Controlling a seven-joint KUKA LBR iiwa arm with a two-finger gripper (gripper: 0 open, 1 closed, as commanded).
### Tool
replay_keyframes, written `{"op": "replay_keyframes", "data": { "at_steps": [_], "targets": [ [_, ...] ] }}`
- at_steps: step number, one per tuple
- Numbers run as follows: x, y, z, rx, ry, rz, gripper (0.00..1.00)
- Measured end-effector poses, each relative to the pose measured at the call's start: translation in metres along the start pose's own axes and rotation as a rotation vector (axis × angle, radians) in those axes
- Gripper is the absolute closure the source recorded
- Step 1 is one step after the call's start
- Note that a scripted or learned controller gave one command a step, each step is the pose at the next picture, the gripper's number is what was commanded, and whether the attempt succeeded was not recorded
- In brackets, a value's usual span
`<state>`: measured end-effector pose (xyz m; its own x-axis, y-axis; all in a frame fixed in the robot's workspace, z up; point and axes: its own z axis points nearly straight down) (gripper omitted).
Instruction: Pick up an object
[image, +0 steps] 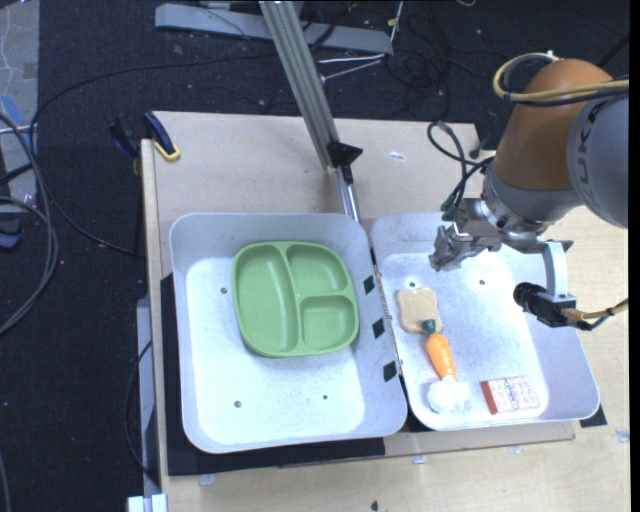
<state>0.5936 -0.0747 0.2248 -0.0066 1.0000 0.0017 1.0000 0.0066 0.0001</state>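
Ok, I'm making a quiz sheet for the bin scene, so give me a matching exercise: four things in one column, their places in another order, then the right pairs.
Things:
1. green divided plate
2. toy carrot
3. red-and-white packet
4. gripper

Places:
A. near front corner of the right bin
B. over the right bin's far part
C. in the left bin
D. middle of the right bin, beside a tan piece

Pairs: 1-C, 2-D, 3-A, 4-B

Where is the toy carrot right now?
The toy carrot lies in the right bin, near its left side, just below a tan slice of toy bread and just above a small white object.
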Motion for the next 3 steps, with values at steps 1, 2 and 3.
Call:
{"op": "replay_keyframes", "data": {
  "at_steps": [1,2,3],
  "targets": [
    [0.048,-0.027,-0.01,0.002,0.001,-0.001,1.0],
    [0.09,-0.049,-0.001,0.002,0.0,0.0,1.0],
    [0.138,-0.072,0.007,0.004,0.0,0.0,1.0]
  ]
}}
